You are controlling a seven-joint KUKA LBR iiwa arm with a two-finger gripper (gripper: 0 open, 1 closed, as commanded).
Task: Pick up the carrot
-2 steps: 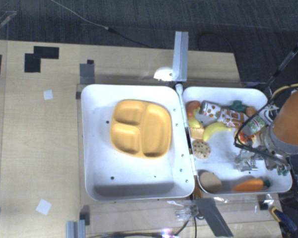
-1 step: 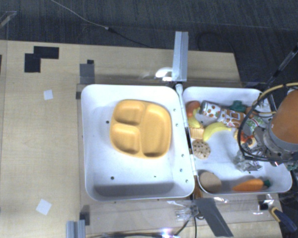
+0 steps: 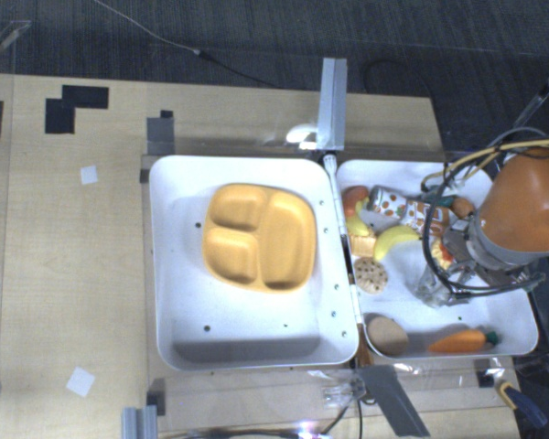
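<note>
The carrot [image 3: 458, 341], orange with a green stub at its right end, lies flat along the front edge of the right bin [image 3: 522, 337]. My gripper [image 3: 435, 288] hangs below the orange-banded wrist [image 3: 525, 205] in the middle of that bin. It is above and a little to the left of the carrot, apart from it, with cables looped around the wrist. Nothing is seen held in it.
A brown oval lump [image 3: 389, 335] lies left of the carrot. A banana [image 3: 394, 240], a cookie [image 3: 371, 274], a patterned can [image 3: 398, 208] and a reddish fruit [image 3: 355, 196] crowd the right bin's left side. A yellow divided plate [image 3: 260, 236] sits in the left bin [image 3: 178, 327].
</note>
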